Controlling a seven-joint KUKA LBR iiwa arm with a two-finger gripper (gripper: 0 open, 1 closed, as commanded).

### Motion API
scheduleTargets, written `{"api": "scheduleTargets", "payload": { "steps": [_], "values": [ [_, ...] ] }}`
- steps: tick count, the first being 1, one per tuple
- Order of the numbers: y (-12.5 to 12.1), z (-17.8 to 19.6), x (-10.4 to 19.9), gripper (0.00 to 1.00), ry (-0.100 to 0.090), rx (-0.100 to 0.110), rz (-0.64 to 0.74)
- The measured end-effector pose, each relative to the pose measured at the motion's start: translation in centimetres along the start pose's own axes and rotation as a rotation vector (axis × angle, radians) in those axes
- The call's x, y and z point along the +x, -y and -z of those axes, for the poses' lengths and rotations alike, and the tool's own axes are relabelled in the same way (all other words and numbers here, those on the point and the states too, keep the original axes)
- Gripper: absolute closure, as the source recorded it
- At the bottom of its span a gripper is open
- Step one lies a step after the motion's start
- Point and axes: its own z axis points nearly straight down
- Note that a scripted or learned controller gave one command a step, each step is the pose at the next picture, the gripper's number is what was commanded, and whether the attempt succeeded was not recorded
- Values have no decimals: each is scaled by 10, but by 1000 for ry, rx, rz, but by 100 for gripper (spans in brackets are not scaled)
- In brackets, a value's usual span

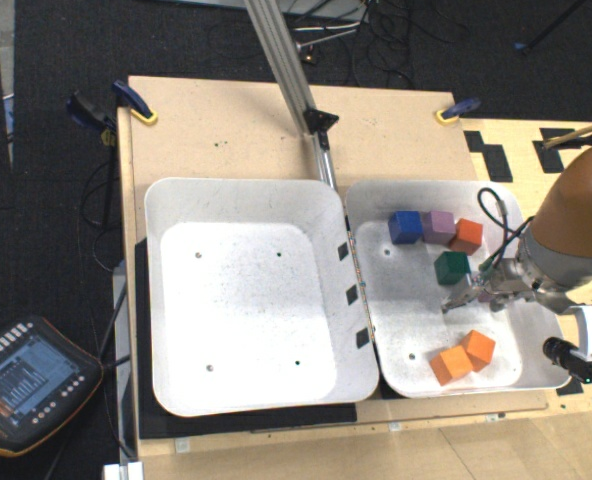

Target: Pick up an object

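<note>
The arm (576, 223) is cut off by the frame's right edge, so only its orange band and grey wrist show. The gripper (463, 298) is small and dark against the right bin (396, 363), and whether it is released or clenched I cannot tell; nothing visibly sits in it. It hangs low over the bin's middle, reaching in from the right and pointing left, just below the green block (452, 266). A black cable (494, 213) loops up beside the wrist.

Along the bin's far side sit a blue block (405, 226), a purple block (438, 226) and an orange block (467, 234), close together in a row. Nearer the front lie two more orange blocks (463, 356) (touching or nearly so). The left bin (176, 208) lies alongside, speckled with dark marks.
</note>
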Motion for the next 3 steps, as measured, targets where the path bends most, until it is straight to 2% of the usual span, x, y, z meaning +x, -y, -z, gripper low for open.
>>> {"api": "scheduleTargets", "payload": {
  "steps": [1,3],
  "values": [
    [-1,13,-1,100,2,-5,-1],
    [-10,112,7,100,4,-11,4]
  ]
}}
